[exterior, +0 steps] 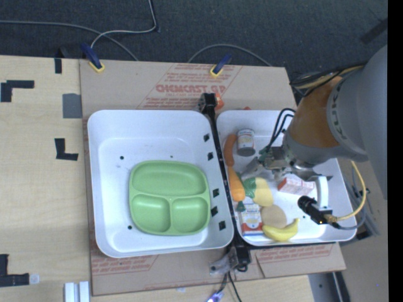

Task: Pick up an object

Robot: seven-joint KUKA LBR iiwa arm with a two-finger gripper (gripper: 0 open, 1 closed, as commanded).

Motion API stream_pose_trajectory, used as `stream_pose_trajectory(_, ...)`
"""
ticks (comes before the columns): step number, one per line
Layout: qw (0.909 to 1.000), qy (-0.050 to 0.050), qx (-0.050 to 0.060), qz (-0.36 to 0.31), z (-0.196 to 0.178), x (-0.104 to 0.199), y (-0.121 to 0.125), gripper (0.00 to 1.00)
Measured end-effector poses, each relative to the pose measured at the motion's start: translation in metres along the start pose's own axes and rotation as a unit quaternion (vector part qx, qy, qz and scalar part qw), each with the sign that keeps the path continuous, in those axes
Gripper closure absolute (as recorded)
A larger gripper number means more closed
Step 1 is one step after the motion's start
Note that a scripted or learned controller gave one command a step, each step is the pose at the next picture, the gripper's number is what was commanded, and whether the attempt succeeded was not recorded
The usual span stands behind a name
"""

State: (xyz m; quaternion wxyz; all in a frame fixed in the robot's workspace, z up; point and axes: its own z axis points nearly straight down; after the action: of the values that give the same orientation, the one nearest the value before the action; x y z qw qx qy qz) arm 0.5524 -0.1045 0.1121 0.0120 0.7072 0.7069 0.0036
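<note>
The gripper (267, 162) is hanging low over the right bin (334, 231), above the banana (281, 231), carrot (235, 184) and can (245, 141); I cannot tell its state, and nothing is lifted, so picking is looking undone

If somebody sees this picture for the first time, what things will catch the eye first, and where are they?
The pale green plastic plate with three compartments lies alone in the left white bin. The right white bin is crowded with small things, among them a yellow banana at its near edge and an orange carrot along its left wall. The grey arm with its orange band reaches over that bin from the right.
</note>
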Motion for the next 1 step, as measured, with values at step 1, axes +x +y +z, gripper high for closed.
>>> stream_pose_trajectory(1,1.0,0.003,0.007,0.001,0.024,-0.009,0.0004,0.0)
